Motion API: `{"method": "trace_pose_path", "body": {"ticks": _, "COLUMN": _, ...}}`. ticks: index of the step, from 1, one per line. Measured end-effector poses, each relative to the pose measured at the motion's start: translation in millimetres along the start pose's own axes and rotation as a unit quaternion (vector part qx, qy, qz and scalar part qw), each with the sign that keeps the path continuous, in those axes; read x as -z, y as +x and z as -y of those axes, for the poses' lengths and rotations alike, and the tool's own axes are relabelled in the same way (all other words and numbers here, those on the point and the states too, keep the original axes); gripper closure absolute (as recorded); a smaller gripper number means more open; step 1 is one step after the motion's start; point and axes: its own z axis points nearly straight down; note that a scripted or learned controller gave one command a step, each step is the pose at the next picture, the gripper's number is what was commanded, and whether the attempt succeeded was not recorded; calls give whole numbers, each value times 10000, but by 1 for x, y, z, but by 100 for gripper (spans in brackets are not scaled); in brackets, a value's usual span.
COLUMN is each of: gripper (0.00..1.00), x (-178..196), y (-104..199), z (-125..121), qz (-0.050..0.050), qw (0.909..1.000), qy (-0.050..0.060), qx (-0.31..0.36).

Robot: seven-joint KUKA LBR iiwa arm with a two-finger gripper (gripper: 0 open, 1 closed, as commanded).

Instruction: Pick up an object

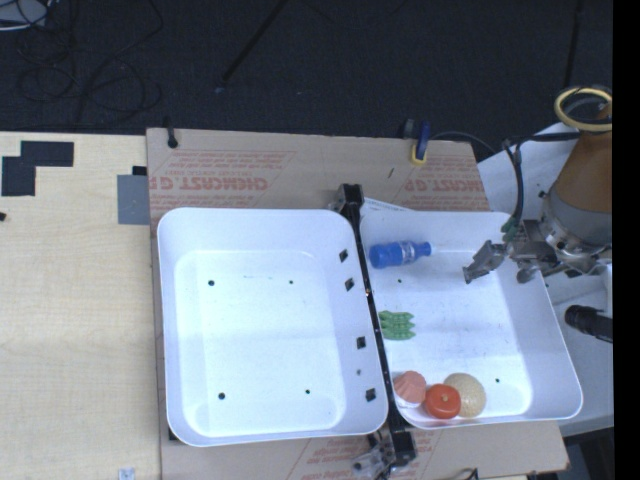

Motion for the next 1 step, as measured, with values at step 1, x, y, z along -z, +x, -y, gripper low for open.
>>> {"method": "trace_pose_path", "body": {"ticks": 1, "gripper": 0, "x": 81, "y": -27, "z": 25, "qz": 16, "qw": 10000, "qy": -30, "qx": -11}}
